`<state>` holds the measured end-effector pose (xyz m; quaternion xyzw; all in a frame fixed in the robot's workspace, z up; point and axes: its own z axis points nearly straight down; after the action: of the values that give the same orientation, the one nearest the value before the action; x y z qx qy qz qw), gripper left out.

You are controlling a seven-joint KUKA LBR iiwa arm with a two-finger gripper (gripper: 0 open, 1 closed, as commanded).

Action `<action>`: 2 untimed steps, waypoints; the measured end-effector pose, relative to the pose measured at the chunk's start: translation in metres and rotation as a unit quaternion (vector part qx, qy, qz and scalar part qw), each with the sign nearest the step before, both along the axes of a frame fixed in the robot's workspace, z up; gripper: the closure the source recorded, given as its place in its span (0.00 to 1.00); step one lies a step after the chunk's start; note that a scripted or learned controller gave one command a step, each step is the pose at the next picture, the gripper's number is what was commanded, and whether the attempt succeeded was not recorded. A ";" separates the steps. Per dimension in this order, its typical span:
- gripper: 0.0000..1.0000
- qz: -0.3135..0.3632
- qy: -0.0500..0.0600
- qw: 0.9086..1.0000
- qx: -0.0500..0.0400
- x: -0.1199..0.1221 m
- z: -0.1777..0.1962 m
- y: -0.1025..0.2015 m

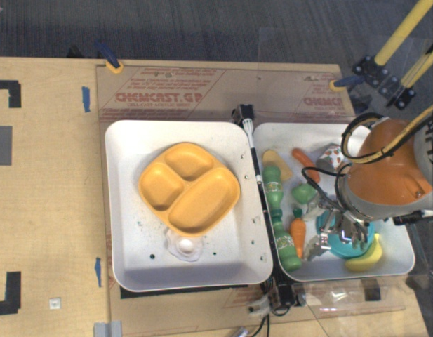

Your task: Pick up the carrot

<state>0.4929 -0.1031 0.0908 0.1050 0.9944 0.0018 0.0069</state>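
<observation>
Camera view — board (202, 93) under bins reads "CHEMCAST GP".

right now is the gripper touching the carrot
Cannot tell. In the camera view the gripper sits close beside the carrot in the right bin, but neither contact nor a gap shows plainly.

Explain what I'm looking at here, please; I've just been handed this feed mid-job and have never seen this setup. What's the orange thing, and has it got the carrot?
One camera looks down at a slant on two white bins. The orange-banded arm reaches in from the right; its gripper hangs low over the right bin. That bin holds toy food: the carrot just left of the gripper, green vegetables, a banana. The left bin holds an orange divided plate and a fried egg. I cannot see the carrot between the fingers, so count it as not picked up.
</observation>
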 end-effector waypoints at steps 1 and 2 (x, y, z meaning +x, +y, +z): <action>1.00 0.000 -0.009 1.000 -0.002 0.005 0.013 -0.001; 0.00 0.000 -0.008 1.000 -0.002 0.005 0.012 -0.001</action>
<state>0.4975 -0.1039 0.1031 0.1047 0.9944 0.0004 0.0148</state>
